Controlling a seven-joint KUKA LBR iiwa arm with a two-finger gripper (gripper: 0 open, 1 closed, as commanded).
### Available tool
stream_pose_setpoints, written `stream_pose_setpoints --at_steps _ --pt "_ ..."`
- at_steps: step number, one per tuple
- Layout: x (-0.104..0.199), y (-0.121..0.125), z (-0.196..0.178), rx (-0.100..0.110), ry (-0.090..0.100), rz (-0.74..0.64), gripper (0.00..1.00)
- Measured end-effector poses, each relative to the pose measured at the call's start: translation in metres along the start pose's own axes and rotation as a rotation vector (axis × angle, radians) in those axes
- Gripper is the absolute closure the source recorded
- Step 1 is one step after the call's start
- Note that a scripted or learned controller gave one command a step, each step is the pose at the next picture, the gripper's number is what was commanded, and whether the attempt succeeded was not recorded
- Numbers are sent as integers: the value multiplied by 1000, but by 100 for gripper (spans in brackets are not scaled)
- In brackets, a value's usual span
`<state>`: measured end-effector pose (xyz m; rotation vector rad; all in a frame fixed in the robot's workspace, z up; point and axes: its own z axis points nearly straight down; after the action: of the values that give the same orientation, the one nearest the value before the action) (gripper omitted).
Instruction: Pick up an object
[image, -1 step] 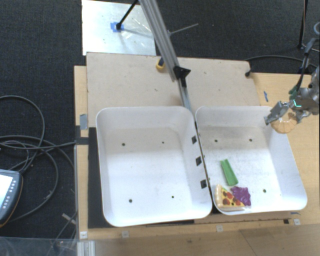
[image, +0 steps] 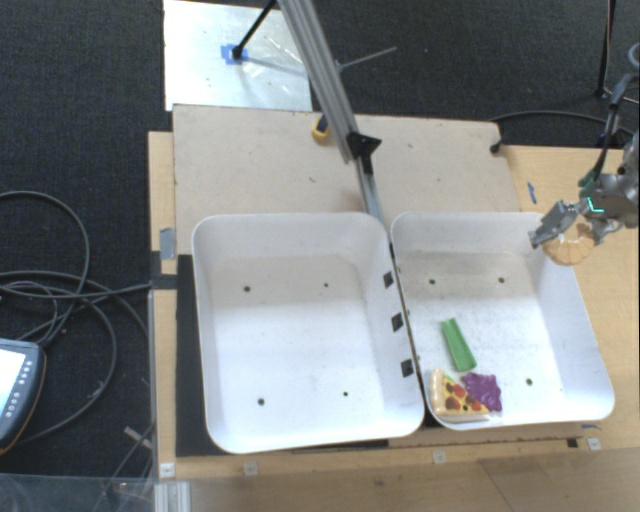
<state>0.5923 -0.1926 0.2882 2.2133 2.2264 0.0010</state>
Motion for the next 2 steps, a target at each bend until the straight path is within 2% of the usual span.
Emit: stream_pose_setpoints --at_steps 2 --pt "10 -12 105 4 2 4 0"
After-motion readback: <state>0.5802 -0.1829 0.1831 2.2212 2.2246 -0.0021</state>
